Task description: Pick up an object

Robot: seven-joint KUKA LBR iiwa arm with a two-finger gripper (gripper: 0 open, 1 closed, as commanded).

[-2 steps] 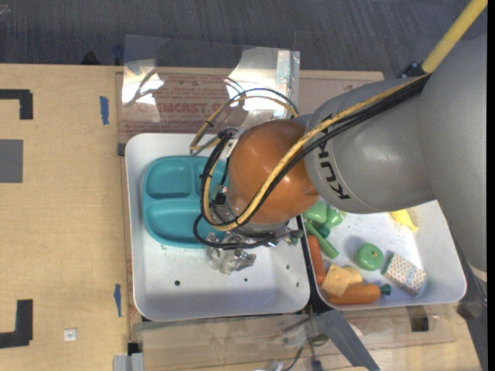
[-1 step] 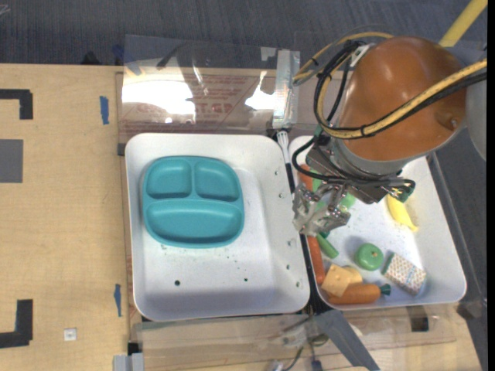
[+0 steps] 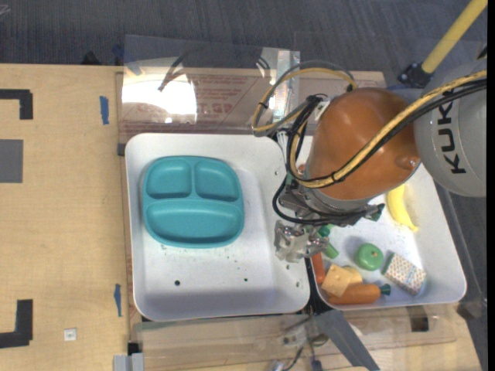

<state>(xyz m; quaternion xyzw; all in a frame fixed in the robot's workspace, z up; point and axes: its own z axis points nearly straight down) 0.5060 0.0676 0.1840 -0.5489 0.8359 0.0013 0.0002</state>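
Status: no pick confirmed. The hand hangs low over the divide between the two bins, at the near left corner of the right bin, just left of the cluster of objects. I can't tell whether it is open or closed; the metal parts there are small and cluttered, and nothing visibly sits between them.

Candidate objects, all in the right bin:
- carrot, lying along the near wall, with a second orange-red piece just left of it, closest to the hand
- tan block, touching the carrot on its far side
- green round piece, right of the hand
- patterned block, further right, near the near right corner
- banana, on the far side, partly under the arm's orange band

The left bin holds a teal divided plate, far-left of centre, well apart from the hand. A few dark specks lie near it on the bin floor.

Judgement: the task is at the reach/descend stage at best. All objects look to be resting in the bin, none lifted. Left to do: close on something, most likely the orange-red piece or the tan block given position, then lift clear. Risk: tight packing at that corner and the bin wall could block a clean grip.
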